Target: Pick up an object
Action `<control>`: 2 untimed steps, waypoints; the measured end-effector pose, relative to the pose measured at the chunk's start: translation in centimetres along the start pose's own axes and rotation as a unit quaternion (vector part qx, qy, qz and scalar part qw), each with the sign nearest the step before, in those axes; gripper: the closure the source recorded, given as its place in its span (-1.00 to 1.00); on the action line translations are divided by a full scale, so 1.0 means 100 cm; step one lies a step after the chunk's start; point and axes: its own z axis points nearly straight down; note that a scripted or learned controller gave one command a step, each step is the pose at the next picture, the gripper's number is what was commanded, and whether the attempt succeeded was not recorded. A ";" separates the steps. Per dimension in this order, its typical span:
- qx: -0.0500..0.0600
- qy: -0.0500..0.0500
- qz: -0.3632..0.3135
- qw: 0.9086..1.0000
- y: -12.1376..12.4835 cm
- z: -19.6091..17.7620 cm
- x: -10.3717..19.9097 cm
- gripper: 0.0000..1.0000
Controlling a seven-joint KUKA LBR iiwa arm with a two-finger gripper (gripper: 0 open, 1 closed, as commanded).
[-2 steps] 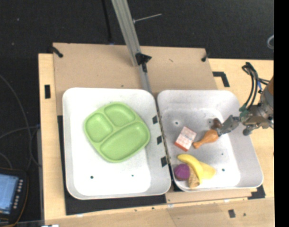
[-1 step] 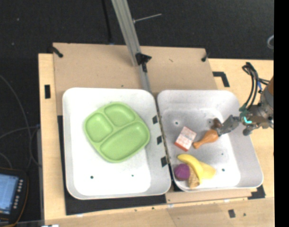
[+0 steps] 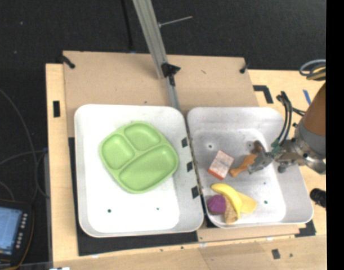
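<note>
In the right bin (image 3: 273,122) lie a small pink-and-white box (image 3: 220,163), an orange carrot-like piece (image 3: 242,165), a yellow banana (image 3: 235,198), a purple ball (image 3: 217,204) and a tan piece (image 3: 232,213) at the front. My gripper (image 3: 258,157) reaches in from the right, low over the bin, with its tips right beside the orange piece's right end. I cannot make out whether anything sits between the fingers.
The left bin (image 3: 93,207) holds a green divided plate (image 3: 139,157). A metal pole (image 3: 152,32) rises from behind the bins at the seam. Cables run along the arm (image 3: 309,134) at the right edge.
</note>
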 end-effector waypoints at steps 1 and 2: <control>0.000 0.000 0.000 1.000 -0.007 0.045 0.001 -1.00; 0.000 0.000 0.000 1.000 -0.007 0.098 0.000 -1.00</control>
